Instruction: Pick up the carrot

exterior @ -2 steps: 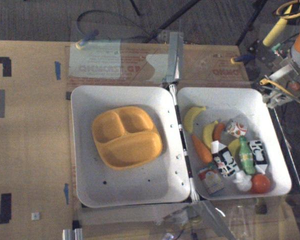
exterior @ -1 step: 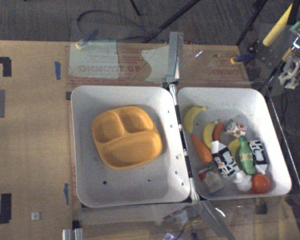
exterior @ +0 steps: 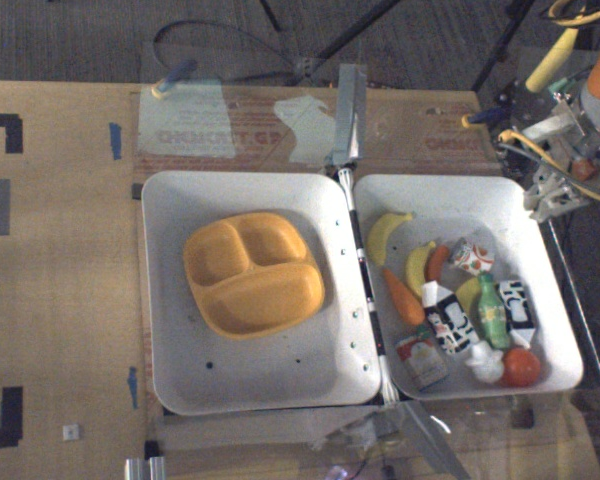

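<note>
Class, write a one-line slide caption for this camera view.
Hand poised at the right bin's far corner; the carrot lies among toy groceries, a yellow divided plate in the left bin.

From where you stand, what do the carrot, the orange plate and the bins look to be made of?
Carrot: likely toy plastic; even orange, smooth, no leaves.
Plate: likely moulded plastic; one flat yellow-orange colour, rounded dividers, dull sheen.
Bins: probably plastic too, though painted metal is possible; plain white, rounded corners, soft gloss.

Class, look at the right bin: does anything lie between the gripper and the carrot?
Yes. The gripper is at the right bin's upper right corner; the carrot lies near the left wall. A small can and yellow bananas lie between.
</note>
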### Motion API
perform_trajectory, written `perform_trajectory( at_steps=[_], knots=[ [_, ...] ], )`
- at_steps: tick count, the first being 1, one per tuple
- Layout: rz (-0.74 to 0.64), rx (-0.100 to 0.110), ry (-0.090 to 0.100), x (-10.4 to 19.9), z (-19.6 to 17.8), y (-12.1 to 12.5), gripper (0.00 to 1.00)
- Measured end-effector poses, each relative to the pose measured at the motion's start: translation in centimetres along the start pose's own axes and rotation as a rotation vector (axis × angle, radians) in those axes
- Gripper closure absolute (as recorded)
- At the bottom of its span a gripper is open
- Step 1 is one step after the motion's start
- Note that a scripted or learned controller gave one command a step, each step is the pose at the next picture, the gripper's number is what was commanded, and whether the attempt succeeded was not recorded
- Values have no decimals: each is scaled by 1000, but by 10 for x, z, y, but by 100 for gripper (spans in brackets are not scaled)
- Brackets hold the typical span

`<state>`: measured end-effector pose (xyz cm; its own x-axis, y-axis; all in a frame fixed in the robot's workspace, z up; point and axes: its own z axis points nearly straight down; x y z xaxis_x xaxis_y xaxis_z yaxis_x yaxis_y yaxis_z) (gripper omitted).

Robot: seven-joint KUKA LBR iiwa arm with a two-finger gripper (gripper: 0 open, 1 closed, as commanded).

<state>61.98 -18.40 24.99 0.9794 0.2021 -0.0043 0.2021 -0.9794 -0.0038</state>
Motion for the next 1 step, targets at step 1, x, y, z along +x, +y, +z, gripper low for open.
perform_trajectory(
  at_steps=[1],
  knots=[
    [-104, -5, 5, 1, -44, 40, 100]
  ],
)
